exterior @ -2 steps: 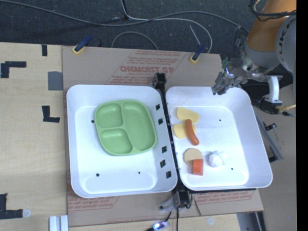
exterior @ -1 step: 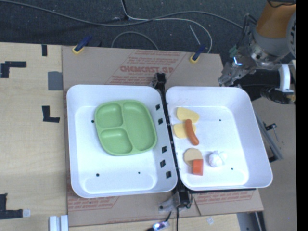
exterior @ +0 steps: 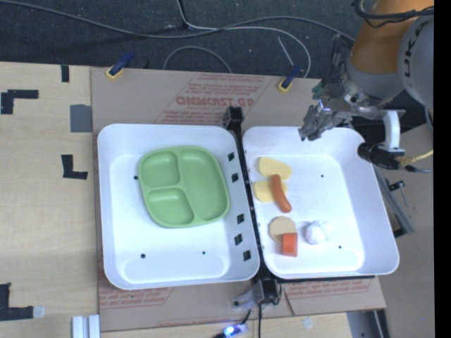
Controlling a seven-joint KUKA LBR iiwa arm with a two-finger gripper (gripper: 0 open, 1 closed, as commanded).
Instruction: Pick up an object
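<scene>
Claw above right bin's far edge, nothing held.

A pale wooden benchtop seen from above at a slant, marked with small black angular shapes toward nine o'clock and a grey square nearby. A brown cardboard sheet with red printed lettering lies across the middle, held at its far edge by two blue and yellow clamps at eleven and one o'clock. Beyond the bench, along twelve o'clock, dark speckled floor carries thin trailing cables. Lighting is even and soft, with no strong shadows.
</scene>
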